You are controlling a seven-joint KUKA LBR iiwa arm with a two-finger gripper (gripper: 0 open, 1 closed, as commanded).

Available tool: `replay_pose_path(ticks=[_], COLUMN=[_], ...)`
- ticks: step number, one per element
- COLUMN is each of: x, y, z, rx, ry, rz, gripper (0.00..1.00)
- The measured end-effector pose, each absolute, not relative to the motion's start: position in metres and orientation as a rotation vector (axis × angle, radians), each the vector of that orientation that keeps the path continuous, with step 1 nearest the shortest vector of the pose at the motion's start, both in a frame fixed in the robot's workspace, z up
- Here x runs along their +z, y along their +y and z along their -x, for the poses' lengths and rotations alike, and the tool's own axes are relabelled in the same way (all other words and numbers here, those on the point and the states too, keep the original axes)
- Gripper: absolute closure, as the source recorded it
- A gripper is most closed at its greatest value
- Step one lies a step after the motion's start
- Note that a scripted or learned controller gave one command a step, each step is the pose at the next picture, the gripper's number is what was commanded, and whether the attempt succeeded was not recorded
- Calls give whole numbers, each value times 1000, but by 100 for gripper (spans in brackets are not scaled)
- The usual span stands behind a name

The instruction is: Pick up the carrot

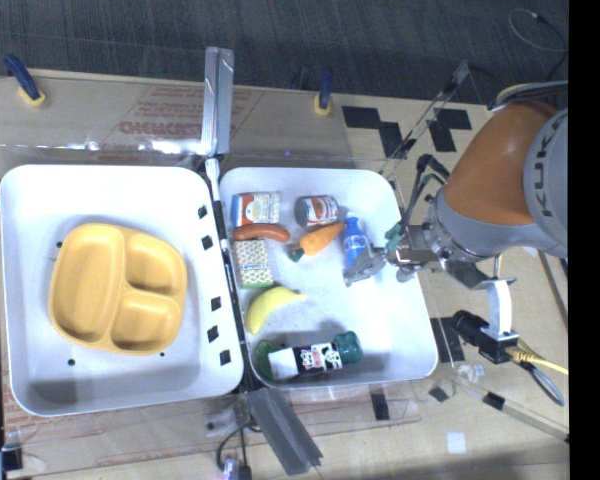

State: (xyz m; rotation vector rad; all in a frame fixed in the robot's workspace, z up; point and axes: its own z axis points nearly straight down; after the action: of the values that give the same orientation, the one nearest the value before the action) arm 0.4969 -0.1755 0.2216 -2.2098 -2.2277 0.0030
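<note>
Carrot (321,238) lies in the right bin (412,308), upper middle, orange body slanting up to the right with its green top at the lower left end. Just left of it a sausage (261,233), above that a small can (256,208); a darker can (317,210) sits just above the carrot. Blue bottle (353,240) stands just right of the carrot, close but can't tell if touching. Below the sausage a patterned packet (252,263), then a banana (267,306), and a dark green bottle (308,357) lying along the bin's bottom edge. Gripper (363,267) reaches in from the right, low over the bin just below the blue bottle, right of the carrot and not on it; fingers too blurry, cannot tell if apart or together, nothing seen between them. Left bin (20,268) holds a yellow divided tray (117,287)
</note>
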Motion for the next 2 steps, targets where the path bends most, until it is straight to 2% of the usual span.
replay_pose_path(ticks=[1, 2], x=[161, 97], y=[-112, -100], z=[-574, -591], rx=[5, -7], ry=[-2120, -2134], rz=[2315, 2311], gripper=[0, 0])
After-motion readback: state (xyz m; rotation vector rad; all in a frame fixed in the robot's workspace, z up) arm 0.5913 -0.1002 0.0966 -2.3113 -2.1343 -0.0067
